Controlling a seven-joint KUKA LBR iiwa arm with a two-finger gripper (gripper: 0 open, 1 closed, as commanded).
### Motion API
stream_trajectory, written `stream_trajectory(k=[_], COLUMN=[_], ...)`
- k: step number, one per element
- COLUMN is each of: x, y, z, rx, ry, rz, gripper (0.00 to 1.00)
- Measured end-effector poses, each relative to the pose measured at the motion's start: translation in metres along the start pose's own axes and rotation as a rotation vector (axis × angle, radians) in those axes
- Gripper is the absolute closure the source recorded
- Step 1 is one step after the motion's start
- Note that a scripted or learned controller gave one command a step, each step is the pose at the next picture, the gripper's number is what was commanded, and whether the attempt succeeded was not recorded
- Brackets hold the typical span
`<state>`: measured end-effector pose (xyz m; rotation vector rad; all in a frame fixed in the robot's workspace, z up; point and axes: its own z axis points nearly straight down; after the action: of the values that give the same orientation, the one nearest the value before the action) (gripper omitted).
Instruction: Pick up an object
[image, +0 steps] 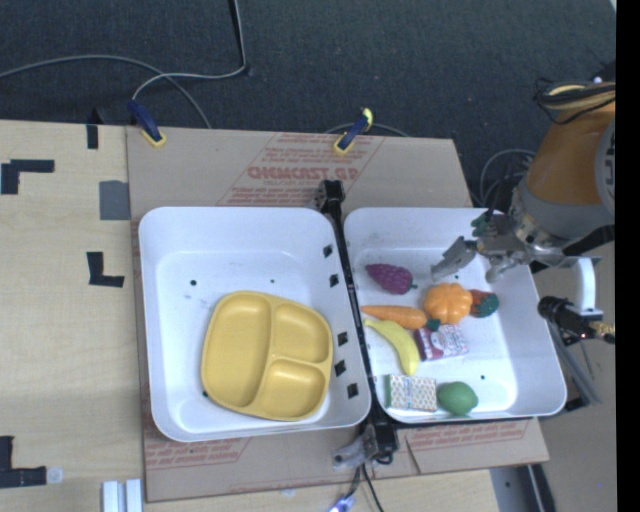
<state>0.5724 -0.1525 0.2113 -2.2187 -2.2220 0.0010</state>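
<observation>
end effector (470, 257) spread, nothing between fingers, above right bin (540, 390) | target: orange pumpkin (447, 302) just near of it | risk: crowded carrot (395, 316), green piece (485, 304) could deflect fingers, causing miss

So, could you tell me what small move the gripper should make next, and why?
Probably lower the gripper a little toward the orange pumpkin toy, since it hovers in the right bin just above that toy with open fingers and nothing between them.
</observation>
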Motion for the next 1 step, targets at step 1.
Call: stream_trajectory(k=[1], x=[0.0458], y=[-0.0252], z=[0.1252], rx=[-0.003], ry=[0.001], rz=[0.000], gripper=[0.00])
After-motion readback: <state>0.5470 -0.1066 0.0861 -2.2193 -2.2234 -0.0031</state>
